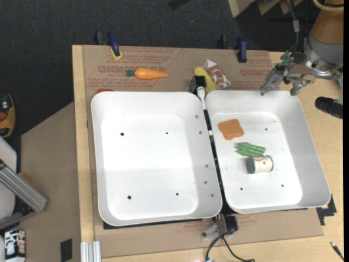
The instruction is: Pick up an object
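The right bin (305,146) holds an orange flat piece (230,128), a green bean pod (250,148) and a small white can with a grey lid (258,164). My gripper (282,85) hangs over the bin's far right corner, well apart from these three objects. Its fingers (269,84) are spread apart with nothing between them.
The left bin (109,146) lies beside the right one. Behind the bins on the cardboard lie a toy carrot (147,74), a yellow banana-like item (203,78) and a small red-and-white packet (218,76). Two blue clamps (114,47) (241,49) hold the board's far edge.
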Robot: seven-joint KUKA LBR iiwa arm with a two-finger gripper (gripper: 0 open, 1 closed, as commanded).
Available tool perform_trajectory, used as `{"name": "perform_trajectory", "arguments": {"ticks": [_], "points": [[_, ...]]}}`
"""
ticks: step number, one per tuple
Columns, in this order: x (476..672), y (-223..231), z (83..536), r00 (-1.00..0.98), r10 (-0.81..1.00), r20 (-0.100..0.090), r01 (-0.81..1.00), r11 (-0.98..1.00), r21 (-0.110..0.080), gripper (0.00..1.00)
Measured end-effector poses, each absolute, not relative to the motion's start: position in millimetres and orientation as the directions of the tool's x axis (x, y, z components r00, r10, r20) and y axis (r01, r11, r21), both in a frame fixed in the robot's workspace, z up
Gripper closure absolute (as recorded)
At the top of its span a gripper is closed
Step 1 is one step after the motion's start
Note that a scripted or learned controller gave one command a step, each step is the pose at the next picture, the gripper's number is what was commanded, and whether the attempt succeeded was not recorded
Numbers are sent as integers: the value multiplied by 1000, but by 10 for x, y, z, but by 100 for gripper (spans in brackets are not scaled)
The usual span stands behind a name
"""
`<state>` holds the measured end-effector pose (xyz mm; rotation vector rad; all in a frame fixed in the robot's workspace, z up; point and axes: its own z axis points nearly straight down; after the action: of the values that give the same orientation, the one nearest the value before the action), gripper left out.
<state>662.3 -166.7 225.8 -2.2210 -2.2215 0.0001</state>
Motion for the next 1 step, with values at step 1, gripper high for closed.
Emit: {"name": "perform_trajectory", "arguments": {"ticks": [1], "points": [[6565,-1384,2933,-4,1000,-1,1000,4,10,0]]}}
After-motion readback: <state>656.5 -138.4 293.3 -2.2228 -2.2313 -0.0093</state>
